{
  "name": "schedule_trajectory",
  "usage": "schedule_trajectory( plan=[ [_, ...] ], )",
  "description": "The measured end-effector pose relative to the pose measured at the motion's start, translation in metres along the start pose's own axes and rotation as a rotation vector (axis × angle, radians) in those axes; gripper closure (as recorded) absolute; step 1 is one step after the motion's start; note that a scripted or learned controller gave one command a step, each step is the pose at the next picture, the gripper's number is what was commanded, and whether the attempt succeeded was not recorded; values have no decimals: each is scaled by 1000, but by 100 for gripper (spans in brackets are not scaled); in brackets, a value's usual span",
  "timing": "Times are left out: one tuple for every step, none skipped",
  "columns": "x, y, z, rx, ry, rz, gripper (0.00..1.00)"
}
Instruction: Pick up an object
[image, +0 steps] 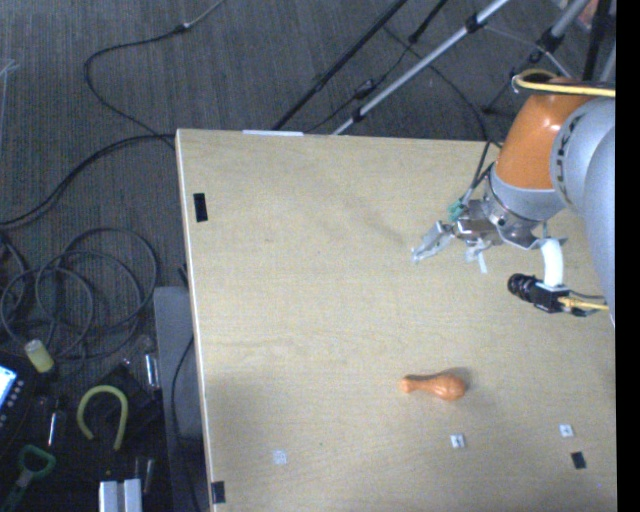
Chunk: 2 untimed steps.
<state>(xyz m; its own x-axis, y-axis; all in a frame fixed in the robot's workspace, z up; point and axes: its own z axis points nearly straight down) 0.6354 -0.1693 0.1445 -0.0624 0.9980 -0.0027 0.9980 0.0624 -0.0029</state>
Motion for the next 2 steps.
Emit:
schedule_trajectory(
  plan=[
    [-45, 30, 57, -3, -1, -169, 0],
    [24, 35, 60, -3, 2, -274, 0]
  ],
)
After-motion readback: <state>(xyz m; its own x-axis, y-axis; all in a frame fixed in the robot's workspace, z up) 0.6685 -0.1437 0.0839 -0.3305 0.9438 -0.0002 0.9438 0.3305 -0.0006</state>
